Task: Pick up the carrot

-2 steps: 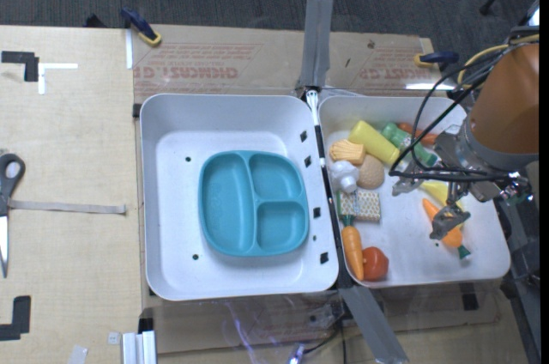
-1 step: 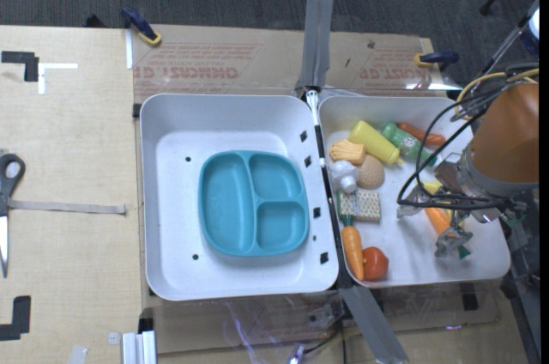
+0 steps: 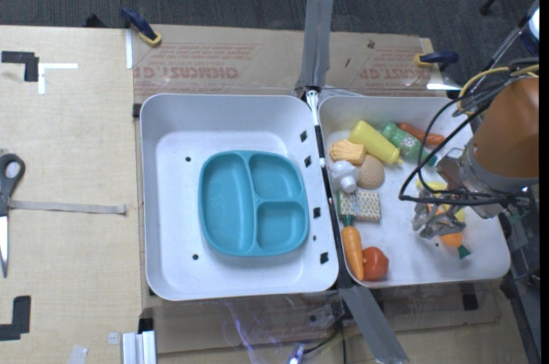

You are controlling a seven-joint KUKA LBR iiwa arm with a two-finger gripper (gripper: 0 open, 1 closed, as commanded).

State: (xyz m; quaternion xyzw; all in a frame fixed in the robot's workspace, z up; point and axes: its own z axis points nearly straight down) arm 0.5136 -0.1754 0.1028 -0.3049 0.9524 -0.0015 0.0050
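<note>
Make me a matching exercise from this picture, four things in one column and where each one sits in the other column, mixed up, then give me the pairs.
Things:
1. carrot
2. blue plate
3. scissors
4. gripper

Places:
A. on the bench, at the view's left edge
B. in the left bin
C. over the right side of the right bin
D. at the near left corner of the right bin, beside a red piece

Pairs: 1-D, 2-B, 3-A, 4-C
</note>
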